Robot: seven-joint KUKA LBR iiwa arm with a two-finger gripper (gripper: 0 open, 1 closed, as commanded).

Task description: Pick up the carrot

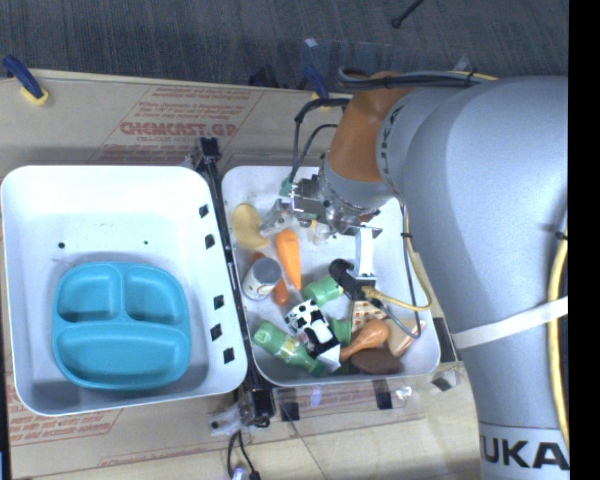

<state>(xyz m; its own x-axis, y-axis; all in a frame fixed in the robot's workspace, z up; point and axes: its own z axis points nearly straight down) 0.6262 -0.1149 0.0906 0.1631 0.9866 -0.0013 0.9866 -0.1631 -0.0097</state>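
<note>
The orange tapered plastic carrot (289, 256) lies just below the jaws in the right white bin (412, 320); jaw state unclear.

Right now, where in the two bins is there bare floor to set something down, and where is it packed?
Left bin: bare white floor behind the blue tray, up to the back wall, plus strips along its sides. Right bin: crowded; the carrot lies among toys, with the end effector close above it. Only a small back-left corner looks bare.
</note>
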